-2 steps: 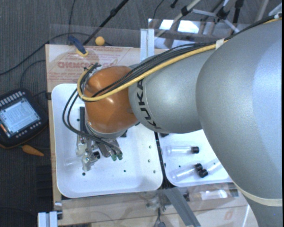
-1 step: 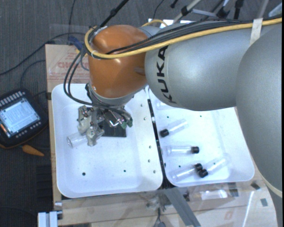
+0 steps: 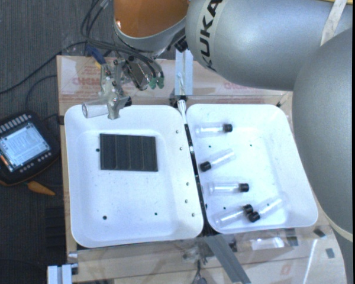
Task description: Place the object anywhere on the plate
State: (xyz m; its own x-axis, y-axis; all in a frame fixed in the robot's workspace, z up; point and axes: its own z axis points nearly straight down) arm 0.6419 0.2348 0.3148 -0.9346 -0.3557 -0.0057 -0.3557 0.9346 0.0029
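Above the left bin's far-left corner, the end effector [image 3: 113, 106] grips a tube [image 3: 94, 108] lying crosswise.

two white bins [image 3: 165, 218], the left one at 9 o'clock carrying a dark grey ribbed plate [image 3: 129, 152]. the right bin at 3 o'clock holds clear tubes [image 3: 216, 158] with black caps. grey arm [image 3: 254, 34] with black lettering and an orange band [image 3: 145, 7] at 12 o'clock. pale metal gripper [image 3: 113, 102] grips a clear tube [image 3: 93, 108].
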